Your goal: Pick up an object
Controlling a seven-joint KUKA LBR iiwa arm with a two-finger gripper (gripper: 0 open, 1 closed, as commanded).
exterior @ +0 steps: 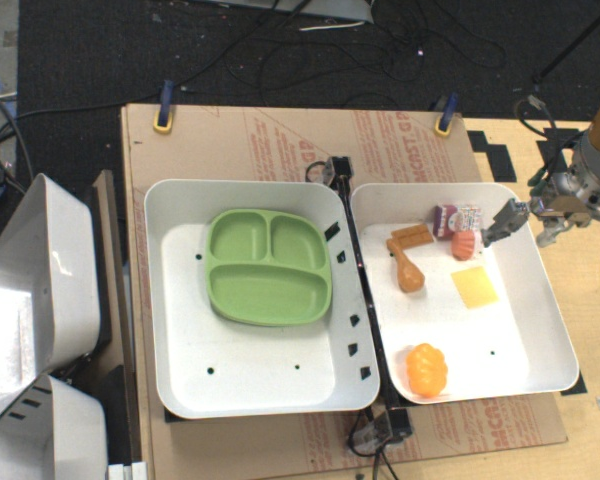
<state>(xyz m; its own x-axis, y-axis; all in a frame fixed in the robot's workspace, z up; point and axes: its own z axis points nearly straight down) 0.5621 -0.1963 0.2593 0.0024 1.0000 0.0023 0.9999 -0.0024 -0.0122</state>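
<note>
The right bin (540,358) holds several small items: a purple and white packet (451,218), a pink piece (465,246), a brown block (412,236), a brown drumstick shape (409,271), a yellow slice (475,287) and an orange fruit (427,369). My gripper (529,228) hangs over the bin's upper right rim, just right of the pink piece. It is open, with nothing between its fingers; the left finger (504,224) points toward the pink piece.
A green divided plate (270,268) lies in the left bin (180,368). A black divider (355,288) runs between the bins. Two clamps (163,118) hold the cardboard base at the back. Grey tubs (35,278) stand at far left.
</note>
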